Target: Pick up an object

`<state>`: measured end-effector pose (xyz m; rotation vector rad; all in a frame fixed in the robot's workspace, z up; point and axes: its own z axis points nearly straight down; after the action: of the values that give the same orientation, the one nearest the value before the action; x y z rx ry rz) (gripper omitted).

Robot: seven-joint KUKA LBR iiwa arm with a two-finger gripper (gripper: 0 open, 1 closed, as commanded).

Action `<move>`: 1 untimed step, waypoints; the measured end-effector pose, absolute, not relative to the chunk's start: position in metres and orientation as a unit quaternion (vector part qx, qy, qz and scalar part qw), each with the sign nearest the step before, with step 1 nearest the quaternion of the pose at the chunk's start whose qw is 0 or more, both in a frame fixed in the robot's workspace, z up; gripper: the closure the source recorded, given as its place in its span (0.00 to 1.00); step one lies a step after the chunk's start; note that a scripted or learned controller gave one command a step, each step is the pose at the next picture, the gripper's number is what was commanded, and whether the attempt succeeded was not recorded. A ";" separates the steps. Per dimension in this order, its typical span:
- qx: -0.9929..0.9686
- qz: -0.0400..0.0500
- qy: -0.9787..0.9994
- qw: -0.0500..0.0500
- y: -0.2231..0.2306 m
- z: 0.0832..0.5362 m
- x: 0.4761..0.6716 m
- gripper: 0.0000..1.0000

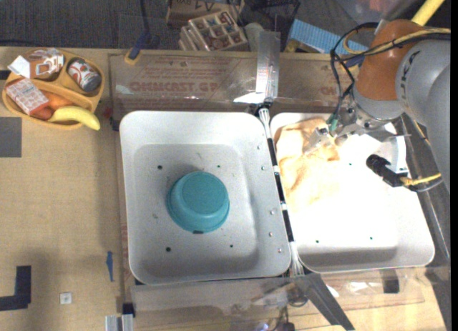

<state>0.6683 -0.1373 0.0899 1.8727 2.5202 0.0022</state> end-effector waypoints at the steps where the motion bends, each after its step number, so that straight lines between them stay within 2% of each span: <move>1: 0.595 0.002 0.803 0.005 -0.137 0.102 0.670 1.00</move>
<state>0.6705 -0.1371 0.1019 1.8647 2.5161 0.0068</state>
